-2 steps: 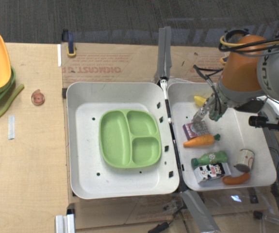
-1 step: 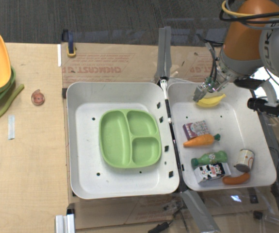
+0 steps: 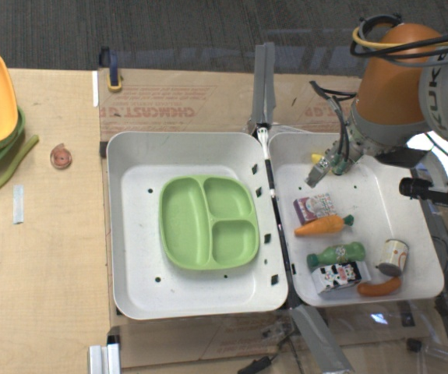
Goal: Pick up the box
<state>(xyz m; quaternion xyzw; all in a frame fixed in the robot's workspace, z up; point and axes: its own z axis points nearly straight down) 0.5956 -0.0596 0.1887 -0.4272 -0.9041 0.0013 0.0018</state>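
A small purple-and-white box (image 3: pixel 315 207) lies flat in the right bin (image 3: pixel 410 209), near its left wall. A second box, black and white (image 3: pixel 340 275), lies near the same bin's front edge. My gripper (image 3: pixel 319 171) hangs over the back left part of the right bin, just above and behind the purple-and-white box and apart from it. Nothing shows in its grasp. The grey arm with its orange band (image 3: pixel 391 76) reaches in from the right.
An orange carrot (image 3: pixel 321 225) lies right in front of the purple box, and a green bottle (image 3: pixel 337 254) sits beside the black-and-white box. A small can (image 3: pixel 395 254) and a red-orange item (image 3: pixel 379 287) lie at the bin's front right. The left bin (image 3: pixel 130 209) holds a green divided plate (image 3: pixel 208 223).
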